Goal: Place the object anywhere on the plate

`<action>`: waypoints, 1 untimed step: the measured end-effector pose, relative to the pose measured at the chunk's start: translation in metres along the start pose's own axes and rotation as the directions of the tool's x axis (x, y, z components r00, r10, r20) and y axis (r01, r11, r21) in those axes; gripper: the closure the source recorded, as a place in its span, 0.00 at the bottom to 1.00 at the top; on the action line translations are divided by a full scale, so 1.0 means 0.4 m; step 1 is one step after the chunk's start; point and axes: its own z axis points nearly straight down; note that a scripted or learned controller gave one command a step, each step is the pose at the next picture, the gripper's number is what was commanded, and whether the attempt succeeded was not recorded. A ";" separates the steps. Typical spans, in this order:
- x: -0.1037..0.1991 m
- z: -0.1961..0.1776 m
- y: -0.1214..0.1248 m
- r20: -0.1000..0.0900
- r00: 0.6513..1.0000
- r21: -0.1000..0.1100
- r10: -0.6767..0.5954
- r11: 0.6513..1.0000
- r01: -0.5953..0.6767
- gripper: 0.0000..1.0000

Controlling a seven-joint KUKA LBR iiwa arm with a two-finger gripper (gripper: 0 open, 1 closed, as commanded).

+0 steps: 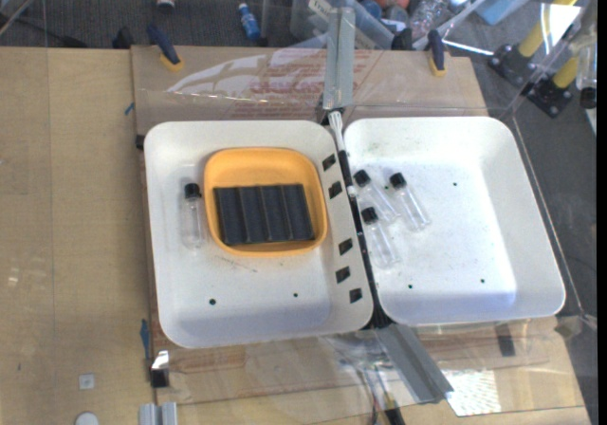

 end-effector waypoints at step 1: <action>0.008 -0.001 -0.004 0.000 0.999 0.002 -0.037 0.999 0.037 1.00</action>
